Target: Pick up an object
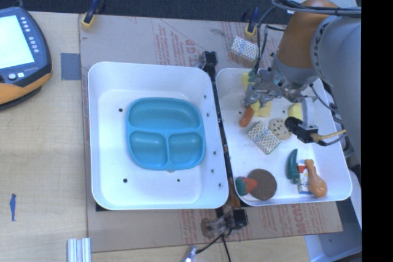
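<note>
My gripper (pixel 260 97) is low in the back of the right bin (pixel 341 164), reaching in from the right. Its tip hangs right over a yellow piece (pixel 263 109) and next to an orange-red stick (pixel 246 117). Nothing can be seen held. In front of it lie a checkered block (pixel 264 138) and a dotted beige cracker (pixel 279 128). Nearer the front of the bin are a green piece (pixel 292 164), a tan drumstick (pixel 315 179), a brown disc (pixel 264 183) and a red and green strawberry (pixel 244 184).
The left bin (pixel 104 132) holds a blue divided plate (pixel 164 132). A second checkered block (pixel 244 48) lies on the bench behind the right bin. A tablet (pixel 18 52) sits at the far left. Clamps (pixel 89 13) stand along the back edge.
</note>
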You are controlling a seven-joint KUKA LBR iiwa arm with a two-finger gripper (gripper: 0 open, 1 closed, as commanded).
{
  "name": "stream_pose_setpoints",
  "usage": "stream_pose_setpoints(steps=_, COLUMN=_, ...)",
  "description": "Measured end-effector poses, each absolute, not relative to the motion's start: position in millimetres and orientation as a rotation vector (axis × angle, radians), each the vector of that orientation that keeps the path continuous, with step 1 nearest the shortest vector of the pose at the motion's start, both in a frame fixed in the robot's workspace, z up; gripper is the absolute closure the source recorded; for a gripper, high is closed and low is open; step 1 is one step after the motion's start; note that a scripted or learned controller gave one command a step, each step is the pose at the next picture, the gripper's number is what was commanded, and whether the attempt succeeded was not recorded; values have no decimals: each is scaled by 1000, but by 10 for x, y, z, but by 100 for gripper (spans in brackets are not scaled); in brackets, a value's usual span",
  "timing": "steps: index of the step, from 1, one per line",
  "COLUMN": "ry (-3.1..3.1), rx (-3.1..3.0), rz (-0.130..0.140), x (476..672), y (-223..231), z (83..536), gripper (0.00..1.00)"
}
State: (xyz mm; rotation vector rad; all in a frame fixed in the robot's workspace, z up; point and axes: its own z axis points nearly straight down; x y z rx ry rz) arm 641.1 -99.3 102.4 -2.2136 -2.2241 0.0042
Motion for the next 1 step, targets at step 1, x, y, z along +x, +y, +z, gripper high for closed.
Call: stream_pose_setpoints(steps=1, ry=-2224, rx=-2215, rz=2, x=6052, y=-545, z=1923, gripper=100)
